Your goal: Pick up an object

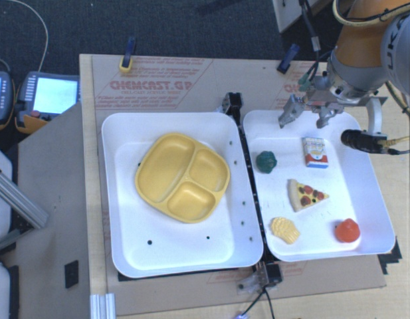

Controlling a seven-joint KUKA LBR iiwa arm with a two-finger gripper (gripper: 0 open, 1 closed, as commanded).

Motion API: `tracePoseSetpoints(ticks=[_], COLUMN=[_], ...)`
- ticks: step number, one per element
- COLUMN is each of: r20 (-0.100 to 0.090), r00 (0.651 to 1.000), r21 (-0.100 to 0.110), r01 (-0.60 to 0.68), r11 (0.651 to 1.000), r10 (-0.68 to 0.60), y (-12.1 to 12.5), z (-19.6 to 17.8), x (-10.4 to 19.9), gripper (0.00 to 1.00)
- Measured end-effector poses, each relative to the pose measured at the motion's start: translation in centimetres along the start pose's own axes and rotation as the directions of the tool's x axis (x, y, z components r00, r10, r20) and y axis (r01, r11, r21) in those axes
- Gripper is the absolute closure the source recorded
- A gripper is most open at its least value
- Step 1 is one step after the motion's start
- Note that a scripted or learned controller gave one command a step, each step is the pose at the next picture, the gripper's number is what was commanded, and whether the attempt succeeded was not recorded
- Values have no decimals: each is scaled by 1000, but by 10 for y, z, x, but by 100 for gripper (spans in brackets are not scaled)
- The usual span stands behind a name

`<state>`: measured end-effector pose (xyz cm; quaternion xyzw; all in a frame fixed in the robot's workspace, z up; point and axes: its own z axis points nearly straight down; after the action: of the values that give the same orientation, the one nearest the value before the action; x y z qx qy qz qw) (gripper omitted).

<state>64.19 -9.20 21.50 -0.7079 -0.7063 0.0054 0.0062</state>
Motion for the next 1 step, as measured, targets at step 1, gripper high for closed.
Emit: tracePoseSetpoints(ticks=[1], r20=[1], r00=[1000], r21=[-15], r01=[2], r11=[1000], r10=[-2], y=[2], z=[-9], x=[0], gripper=[0])
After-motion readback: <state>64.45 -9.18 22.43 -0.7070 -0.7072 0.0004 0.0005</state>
